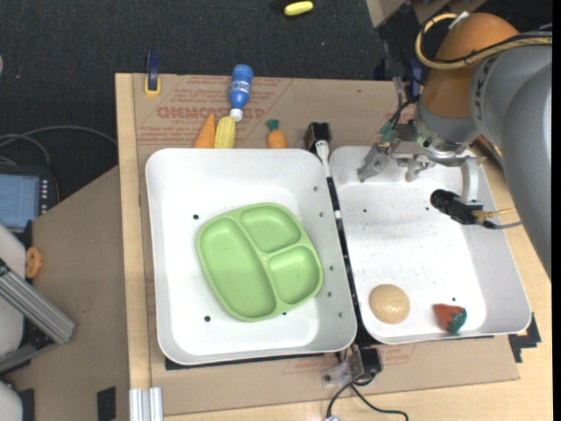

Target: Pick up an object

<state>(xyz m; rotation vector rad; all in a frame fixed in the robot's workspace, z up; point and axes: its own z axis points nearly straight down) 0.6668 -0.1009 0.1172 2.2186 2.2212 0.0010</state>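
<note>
My claw (387,171) hangs over the far edge of the right bin (491,261), close to that bin's far left corner. Its two fingers stand apart with nothing between them. The grey arm (517,103), with its orange band, comes in from the right.

Starting on the left of my view, a blue clamp (153,73) sits at the far left corner of the cardboard sheet (131,235) that lies under both bins. The left bin (171,200) holds one thing, a green divided plate (259,261), lying flat near the bin's middle with its three sections facing up. Beyond the far wall of that bin a row of small toys lies on the cardboard: an orange carrot (204,132) touching an ear of corn (225,132), a blue and white bottle (238,90) just behind them, and a smaller carrot (276,136) a little to the right. A black clip (316,134) sits where the two bins meet at the far side. Farther off, on the dark floor, I see a yellow thing (299,8); I cannot tell what it is.

In the right bin the things I could pick lie along the near edge, well apart from the claw: a round tan ball (388,303) towards the near left, and a small red and teal toy (450,317) just to its right, the two not touching.
</note>
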